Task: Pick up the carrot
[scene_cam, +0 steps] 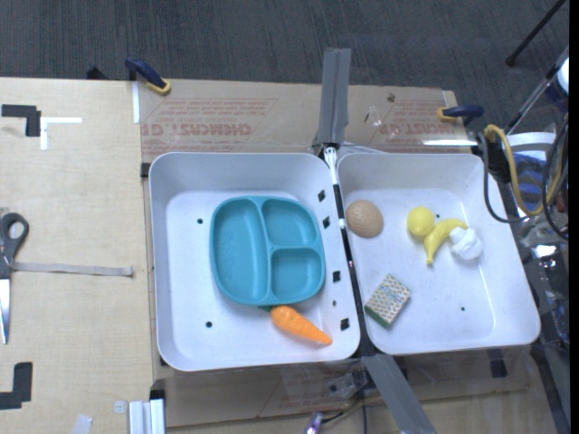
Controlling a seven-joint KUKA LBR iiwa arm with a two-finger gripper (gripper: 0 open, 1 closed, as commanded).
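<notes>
The orange carrot (300, 325) lies on its side in the left white bin (181, 278), near the front wall. Its thick end points left and its tip points right, toward the divider between the bins. It rests just in front of a teal divided plate (269, 250), touching or almost touching the plate's front rim. Nothing covers the carrot.
The right bin (493, 310) holds a tan egg (365, 218), a lemon (420, 221), a banana (441, 239), a small white object (466, 243) and a green patterned block (388, 298). Scissors (9, 242) lie on the bench at far left. Cables hang at the right edge (507, 179).
</notes>
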